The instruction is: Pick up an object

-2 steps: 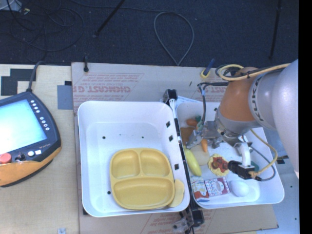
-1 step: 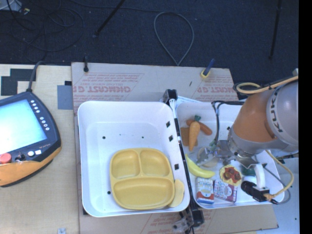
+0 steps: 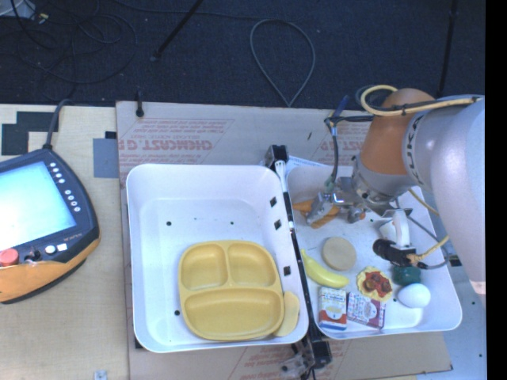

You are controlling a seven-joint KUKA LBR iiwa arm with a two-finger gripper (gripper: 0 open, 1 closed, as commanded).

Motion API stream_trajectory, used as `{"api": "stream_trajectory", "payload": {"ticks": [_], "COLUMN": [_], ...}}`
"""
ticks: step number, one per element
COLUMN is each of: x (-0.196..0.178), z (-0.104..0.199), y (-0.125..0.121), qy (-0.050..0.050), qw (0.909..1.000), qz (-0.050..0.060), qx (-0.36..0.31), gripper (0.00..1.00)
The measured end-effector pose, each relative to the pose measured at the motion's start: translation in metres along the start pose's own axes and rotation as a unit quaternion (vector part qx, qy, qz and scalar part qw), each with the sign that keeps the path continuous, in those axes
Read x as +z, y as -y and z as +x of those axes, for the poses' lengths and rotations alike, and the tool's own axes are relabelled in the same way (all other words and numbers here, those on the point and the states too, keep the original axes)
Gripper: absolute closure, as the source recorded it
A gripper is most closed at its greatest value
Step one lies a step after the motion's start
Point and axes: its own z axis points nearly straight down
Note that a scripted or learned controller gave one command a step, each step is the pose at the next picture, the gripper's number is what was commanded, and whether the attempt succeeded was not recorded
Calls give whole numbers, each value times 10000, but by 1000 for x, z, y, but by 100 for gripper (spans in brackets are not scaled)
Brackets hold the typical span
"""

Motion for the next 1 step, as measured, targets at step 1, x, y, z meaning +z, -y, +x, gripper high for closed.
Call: {"api": "stream_trajectory", "payload": {"ticks": [1], "x": [0], "z": [7], "y": [-14], "qy": [13], "qw": [10000], "qz": [5], "qx": [2], "gripper": [0]}}
